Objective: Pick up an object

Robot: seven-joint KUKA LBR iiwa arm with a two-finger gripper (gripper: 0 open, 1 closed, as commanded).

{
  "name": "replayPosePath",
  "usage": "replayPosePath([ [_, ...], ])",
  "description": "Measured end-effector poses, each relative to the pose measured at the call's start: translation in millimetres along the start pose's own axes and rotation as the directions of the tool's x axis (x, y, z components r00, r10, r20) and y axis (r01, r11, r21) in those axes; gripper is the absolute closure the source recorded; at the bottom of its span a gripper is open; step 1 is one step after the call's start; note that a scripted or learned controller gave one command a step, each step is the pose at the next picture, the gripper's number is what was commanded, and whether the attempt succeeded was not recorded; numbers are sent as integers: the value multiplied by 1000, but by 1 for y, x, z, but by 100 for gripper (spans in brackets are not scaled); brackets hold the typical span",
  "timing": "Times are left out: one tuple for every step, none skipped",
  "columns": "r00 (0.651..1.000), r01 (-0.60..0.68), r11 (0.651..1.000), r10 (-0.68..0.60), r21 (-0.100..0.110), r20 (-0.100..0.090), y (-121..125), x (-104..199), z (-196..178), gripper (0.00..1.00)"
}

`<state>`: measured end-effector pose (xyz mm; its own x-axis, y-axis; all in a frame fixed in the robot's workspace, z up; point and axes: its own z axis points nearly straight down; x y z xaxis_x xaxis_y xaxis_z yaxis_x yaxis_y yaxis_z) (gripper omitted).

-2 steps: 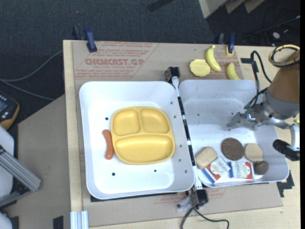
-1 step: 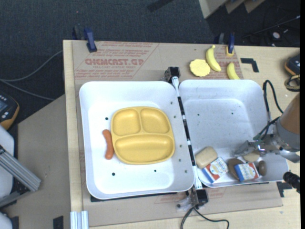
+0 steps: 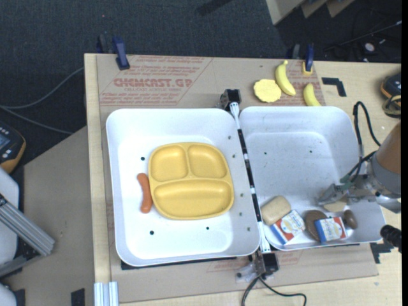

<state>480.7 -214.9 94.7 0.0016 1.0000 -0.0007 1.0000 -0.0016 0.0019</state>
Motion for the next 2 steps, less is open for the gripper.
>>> replayPosePath([
  [1000,10,1000,-10,2,-6,10,88,-7,100],
  [1000,16,1000,-16,-10,-4,54,198,-95,100],
])
